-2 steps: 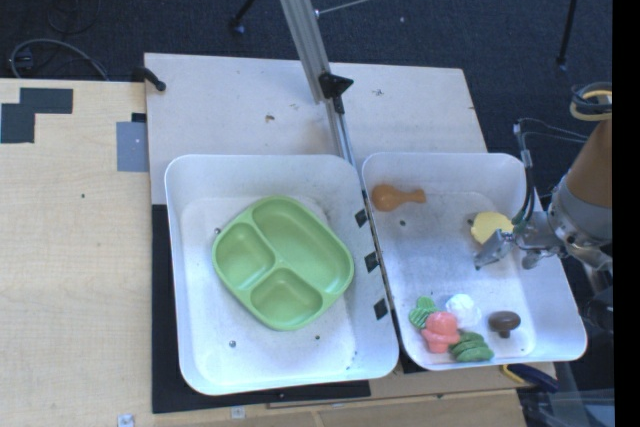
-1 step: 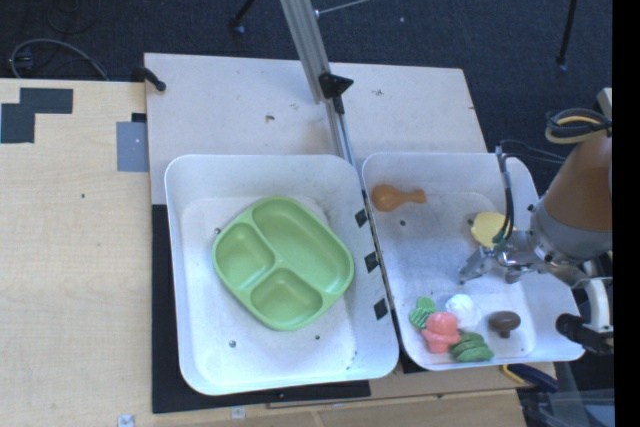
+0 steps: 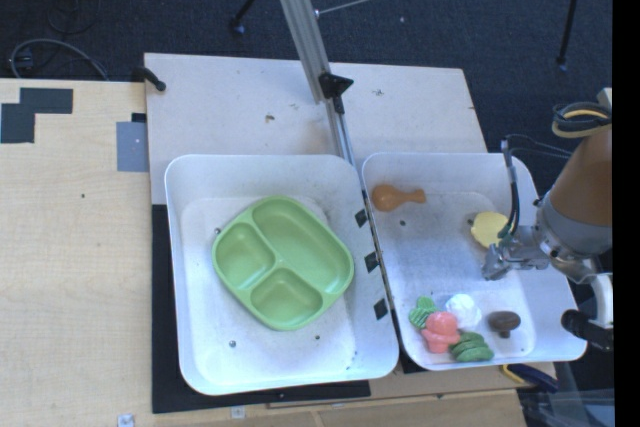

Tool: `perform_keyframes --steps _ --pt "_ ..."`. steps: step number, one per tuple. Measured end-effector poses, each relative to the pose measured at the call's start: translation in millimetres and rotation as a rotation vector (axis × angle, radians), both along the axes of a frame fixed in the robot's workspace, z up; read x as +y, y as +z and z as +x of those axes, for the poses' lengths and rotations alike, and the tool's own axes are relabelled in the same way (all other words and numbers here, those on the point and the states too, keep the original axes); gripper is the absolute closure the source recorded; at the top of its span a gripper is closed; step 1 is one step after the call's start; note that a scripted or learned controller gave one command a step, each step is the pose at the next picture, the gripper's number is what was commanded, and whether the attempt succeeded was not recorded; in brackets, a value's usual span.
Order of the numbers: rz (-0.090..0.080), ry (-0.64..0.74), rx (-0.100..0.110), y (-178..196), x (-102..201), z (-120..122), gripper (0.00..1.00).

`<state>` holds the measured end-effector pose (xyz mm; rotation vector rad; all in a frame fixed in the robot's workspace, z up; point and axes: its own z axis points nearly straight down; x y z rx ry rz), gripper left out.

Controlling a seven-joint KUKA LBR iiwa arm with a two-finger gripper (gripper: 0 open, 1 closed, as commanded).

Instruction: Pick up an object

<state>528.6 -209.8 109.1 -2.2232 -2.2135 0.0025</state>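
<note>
A green three-compartment tray (image 3: 283, 261) is seen lying in the left bin (image 3: 190, 205). In the right bin (image 3: 440, 170), an orange drumstick-shaped toy (image 3: 397, 198) is noted at the upper left; a yellow object (image 3: 488, 228) lies just beside the pincer (image 3: 499, 265), whose state cannot be told. Pink, green and white items (image 3: 447, 326) and a brown piece (image 3: 503, 322) are clustered near the front edge.

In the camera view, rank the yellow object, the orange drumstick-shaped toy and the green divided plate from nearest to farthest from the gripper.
1. Yellow object, right bin, just up-left of the gripper.
2. Orange drumstick-shaped toy, far-left part of the right bin.
3. Green divided plate, in the left bin.
</note>
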Motion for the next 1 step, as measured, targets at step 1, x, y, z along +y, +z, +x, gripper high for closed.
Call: perform_keyframes --steps 1 --pt "-0.003 0.006 -0.007 62.1 0.2 -3.8 1.00"
